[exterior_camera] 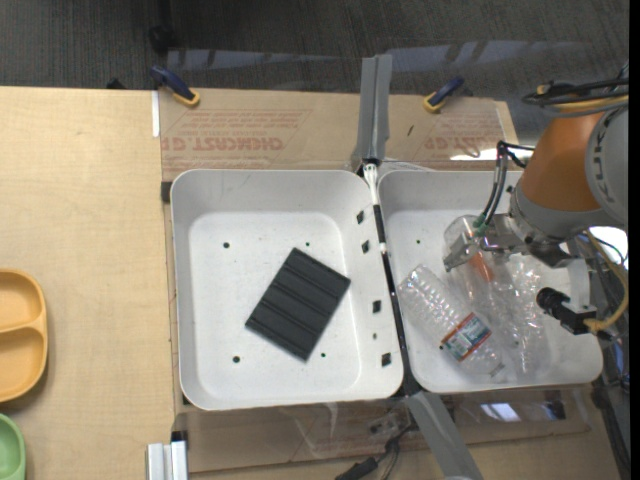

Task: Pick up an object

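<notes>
1. Worktop carries two white bins; its left side is cut off, with an orange dish partly out of view.
2. Left bin holds a black ribbed slab, tilted.
3. Right bin holds a crushed clear bottle amid clear plastic, hard to separate.
4. Hand sits over that clutter; its grip cannot be judged.

You're looking at a robotics lab bench, not a home or shop. Two white bins sit side by side on cardboard sheets held at the bench's far edge by spring clamps. An industrial arm with loose cables reaches in at the right edge. Grey office carpet lies beyond the far edge, with chair casters on it.
</notes>
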You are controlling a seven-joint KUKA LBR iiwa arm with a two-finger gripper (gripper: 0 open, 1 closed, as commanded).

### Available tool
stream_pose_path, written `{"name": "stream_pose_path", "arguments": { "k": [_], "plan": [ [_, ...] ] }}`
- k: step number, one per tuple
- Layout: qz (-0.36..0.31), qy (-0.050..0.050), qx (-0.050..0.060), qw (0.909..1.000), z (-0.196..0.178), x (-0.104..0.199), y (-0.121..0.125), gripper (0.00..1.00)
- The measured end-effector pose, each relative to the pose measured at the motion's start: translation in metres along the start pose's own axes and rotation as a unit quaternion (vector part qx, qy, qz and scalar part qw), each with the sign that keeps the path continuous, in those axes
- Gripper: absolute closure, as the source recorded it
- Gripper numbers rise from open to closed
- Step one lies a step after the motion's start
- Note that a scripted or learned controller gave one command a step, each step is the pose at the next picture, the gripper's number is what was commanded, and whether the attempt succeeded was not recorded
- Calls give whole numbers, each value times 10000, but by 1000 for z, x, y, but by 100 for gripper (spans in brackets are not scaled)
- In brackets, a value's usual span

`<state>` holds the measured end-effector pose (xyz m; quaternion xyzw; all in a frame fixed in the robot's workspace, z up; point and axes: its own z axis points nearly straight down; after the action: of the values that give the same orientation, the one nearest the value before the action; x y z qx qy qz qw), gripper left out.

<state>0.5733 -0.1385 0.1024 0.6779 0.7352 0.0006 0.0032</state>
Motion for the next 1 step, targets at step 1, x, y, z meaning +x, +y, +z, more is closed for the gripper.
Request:
{"name": "stream_pose_path", "arguments": {
  "k": [1],
  "plan": [
    [82,16,34,10000,-9,-8,53,100]
  ]
}}
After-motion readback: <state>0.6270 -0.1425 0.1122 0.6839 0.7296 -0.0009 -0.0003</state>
